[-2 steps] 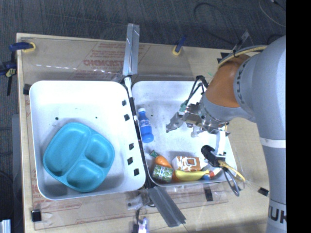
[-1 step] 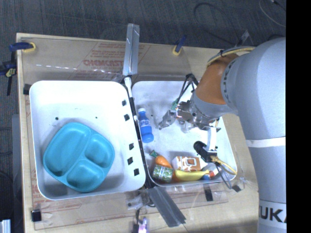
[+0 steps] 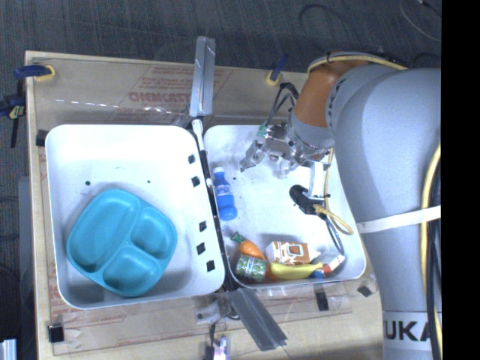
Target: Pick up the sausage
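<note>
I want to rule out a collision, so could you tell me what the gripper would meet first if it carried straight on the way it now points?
The gripper points down into the right bin, near its far end. Going straight on, it would probably meet the bare white floor there first; the blue bottle lies off to the side. Depth is hard to judge.

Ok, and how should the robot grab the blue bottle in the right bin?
Best guess: come straight down from above and pinch the blue bottle across the middle of its round body. It lies on its side, running along the divider between the bins, so its long sides are the ones to squeeze. The divider side looks tight, so leaning in from the open right side may help.
</note>
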Available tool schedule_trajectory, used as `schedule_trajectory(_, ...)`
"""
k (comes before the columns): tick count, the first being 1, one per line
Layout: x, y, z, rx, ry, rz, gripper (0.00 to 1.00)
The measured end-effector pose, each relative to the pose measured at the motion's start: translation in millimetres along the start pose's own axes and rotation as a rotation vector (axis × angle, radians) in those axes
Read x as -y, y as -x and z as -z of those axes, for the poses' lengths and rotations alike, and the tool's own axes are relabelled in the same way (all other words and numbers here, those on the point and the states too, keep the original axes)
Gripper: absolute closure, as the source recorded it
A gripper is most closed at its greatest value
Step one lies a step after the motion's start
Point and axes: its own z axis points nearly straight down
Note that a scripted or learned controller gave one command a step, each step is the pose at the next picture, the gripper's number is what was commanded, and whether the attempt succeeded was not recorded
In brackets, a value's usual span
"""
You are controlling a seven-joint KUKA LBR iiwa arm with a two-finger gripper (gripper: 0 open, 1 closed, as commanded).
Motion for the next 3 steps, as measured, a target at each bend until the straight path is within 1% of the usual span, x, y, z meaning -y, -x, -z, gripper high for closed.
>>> schedule_trajectory(1,-17,2,20,0.000,0.001,0.135,0.00)
schedule_trajectory(2,5,-4,25,-0.001,-0.004,-0.018,0.00)
schedule_trajectory(3,5,-5,35,0.000,-0.007,-0.011,1.00)
